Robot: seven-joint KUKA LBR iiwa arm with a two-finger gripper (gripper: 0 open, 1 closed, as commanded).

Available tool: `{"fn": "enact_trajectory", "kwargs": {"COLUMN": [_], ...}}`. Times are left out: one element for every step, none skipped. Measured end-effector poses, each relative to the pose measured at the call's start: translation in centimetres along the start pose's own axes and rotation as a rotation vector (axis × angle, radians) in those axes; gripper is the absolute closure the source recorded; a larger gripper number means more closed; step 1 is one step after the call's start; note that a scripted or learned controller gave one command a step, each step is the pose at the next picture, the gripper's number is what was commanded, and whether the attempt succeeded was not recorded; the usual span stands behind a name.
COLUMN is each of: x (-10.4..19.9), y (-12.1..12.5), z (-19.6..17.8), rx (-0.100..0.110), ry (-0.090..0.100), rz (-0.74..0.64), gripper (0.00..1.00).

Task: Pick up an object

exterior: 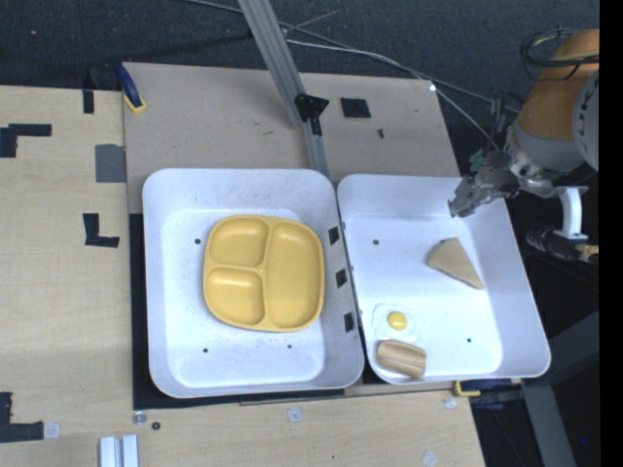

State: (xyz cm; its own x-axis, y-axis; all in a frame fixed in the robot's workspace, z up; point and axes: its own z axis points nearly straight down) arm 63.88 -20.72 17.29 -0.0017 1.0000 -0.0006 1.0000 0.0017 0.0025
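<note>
The right bin (487,212) holds a tan wedge-shaped piece (456,261) near its middle right. A fried egg toy (396,321) and a brown bread roll (401,358) lie at its front left corner. My gripper (465,200) hangs over the bin's back right corner, up and right of the wedge, with nothing seen between its fingers. The grey arm with its orange band (560,105) comes in from the right.
The left bin (175,358) carries a yellow divided plate (264,271) in its middle. A metal pole (277,47) slants across the bench behind the bins, and cables run along the back. A blue and yellow clip (129,88) lies at the back left.
</note>
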Motion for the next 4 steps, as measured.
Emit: {"fn": "enact_trajectory", "kwargs": {"x": [-0.9, -0.9, 3.4, 8.5], "y": [0.4, 0.5, 0.8, 1.6], "z": [-5.6, -9.8, -9.1, -9.1], "rx": [-0.003, -0.001, 0.004, 0.003], "ry": [-0.002, -0.001, 0.001, 0.002], "rz": [0.000, 0.000, -0.003, -0.004], "gripper": [1.00, 1.00, 1.00, 1.00]}}
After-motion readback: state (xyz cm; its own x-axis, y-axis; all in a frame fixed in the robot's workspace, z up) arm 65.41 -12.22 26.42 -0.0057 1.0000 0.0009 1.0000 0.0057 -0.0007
